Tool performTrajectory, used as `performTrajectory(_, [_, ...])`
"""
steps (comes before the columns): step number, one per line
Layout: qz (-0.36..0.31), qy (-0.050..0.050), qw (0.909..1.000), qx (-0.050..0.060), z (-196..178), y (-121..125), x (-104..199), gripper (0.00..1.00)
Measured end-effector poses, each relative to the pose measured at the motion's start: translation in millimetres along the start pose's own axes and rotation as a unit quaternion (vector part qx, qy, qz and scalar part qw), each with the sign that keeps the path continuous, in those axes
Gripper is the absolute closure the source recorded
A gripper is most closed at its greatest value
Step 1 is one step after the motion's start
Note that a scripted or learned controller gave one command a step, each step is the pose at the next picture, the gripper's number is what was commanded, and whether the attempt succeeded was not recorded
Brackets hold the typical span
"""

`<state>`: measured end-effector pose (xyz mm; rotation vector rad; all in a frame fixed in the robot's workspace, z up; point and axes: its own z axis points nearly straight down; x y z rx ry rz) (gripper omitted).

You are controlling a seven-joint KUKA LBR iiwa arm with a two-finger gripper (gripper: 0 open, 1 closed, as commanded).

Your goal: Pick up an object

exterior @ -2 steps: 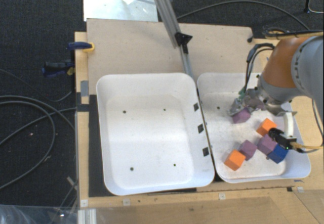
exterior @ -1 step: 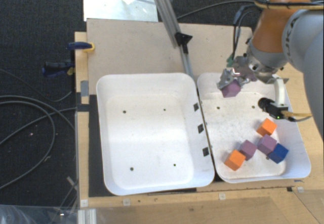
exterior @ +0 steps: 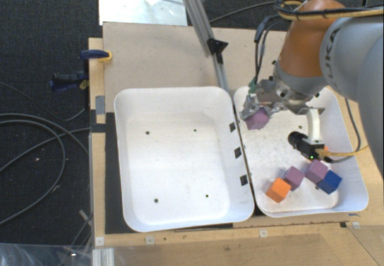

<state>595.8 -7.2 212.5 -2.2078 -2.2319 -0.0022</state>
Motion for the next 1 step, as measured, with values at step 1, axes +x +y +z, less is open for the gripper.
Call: performTrajectory(1, [-0.001, 0.001, 1.0000, 0.000, -20.1, -50.8, 71.2, 1.00])
